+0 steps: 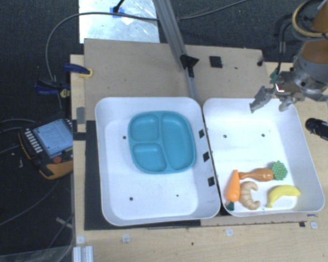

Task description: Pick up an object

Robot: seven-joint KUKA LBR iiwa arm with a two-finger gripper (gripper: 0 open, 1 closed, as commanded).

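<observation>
With its fingers spread and empty, the gripper point(272, 102) hung over the far edge of the right bin point(246, 125), so it needed to travel toward the near corner and centre over the banana point(282, 194) before descending.

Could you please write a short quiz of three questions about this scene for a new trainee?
1. True or false: the gripper holds the banana.
2. Which bin has the blue plate? A) left bin B) right bin
3. Fill in: the carrot lies in the right bin's ____ part, near or far.

Key: 1 false, it is open above the far edge; 2 A; 3 near.
</observation>
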